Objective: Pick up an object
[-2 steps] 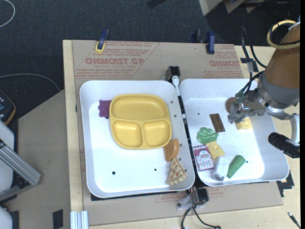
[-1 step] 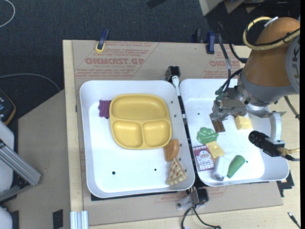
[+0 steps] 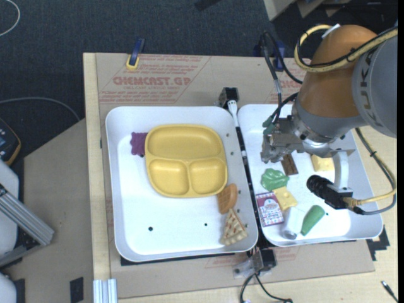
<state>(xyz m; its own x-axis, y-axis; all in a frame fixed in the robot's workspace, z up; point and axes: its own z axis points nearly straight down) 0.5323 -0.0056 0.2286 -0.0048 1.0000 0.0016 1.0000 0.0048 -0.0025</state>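
The gripper [image 3: 278, 149] is lowered into the right bin [image 3: 366, 229], above a green toy [image 3: 274, 179] and a brown piece [image 3: 290, 165] near the bin's left edge. A yellow plate [image 3: 186, 159] is seen in the left bin [image 3: 126, 232].

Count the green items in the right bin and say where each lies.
2. A leafy green piece lies near the bin's middle, just below the pincer. A green pod lies near the front edge. The arm may hide others.

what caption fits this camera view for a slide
Arm's tool hovering above toy food in the right bin; yellow divided plate in the left bin.
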